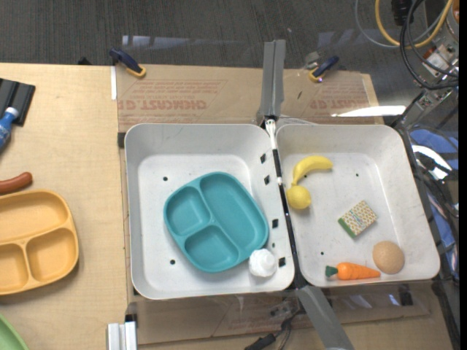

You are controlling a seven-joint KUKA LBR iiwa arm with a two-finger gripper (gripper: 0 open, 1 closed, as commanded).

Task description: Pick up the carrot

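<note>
Where brown cardboard [175,97] printed "CHEMCAST GP" underlies two white bins, the carrot [352,271] lies at five o'clock in the right bin [408,188], just beside a brown egg [388,257].

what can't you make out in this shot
- Orange tray: its left side is cut off by the camera view's left edge.
- Green item: a sliver at the bottom-left corner, too little to identify.
- Carrot: its green end is too small for detail.
- Small patterned block: its print is too fine to read.
</note>
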